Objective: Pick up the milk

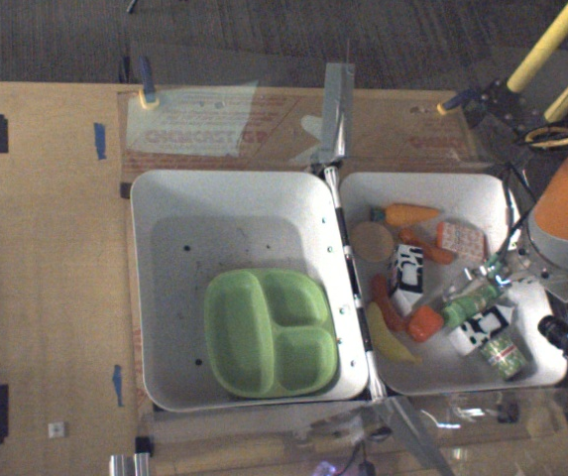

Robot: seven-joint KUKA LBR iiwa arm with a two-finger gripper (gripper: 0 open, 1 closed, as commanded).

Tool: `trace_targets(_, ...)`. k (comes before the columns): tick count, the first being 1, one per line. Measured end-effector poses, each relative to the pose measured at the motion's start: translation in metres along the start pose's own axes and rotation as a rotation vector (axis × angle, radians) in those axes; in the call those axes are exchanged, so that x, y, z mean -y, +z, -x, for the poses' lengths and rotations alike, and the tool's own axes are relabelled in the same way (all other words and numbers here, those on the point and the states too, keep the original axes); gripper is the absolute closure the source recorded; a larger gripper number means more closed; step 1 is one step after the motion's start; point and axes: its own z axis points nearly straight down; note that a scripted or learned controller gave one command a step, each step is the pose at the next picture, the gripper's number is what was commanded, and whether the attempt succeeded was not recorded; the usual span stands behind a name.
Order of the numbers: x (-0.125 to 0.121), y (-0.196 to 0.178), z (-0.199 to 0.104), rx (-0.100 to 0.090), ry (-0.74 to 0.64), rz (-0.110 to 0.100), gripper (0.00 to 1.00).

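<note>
You had not lifted the milk (407, 268) at this point; by my reading the task was barely begun. The small black-and-white carton lay in the right bin (363, 188), just right of the shared divider, between a brown round piece (371, 240) and a carrot (411, 213) above and a banana (391, 341) below. The gripper (490, 274) sat well right of it, over a green bottle (469, 306). Whether it was spread or pressed together, I could not tell; clutter blurred it. The green tray (271, 332) sat in the left bin (165, 206).
</note>
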Motion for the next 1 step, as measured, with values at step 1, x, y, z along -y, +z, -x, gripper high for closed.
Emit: trace_targets(1, -0.0115, 0.0018, -0.0304, 0.010, -0.200, -0.005, 0.00)
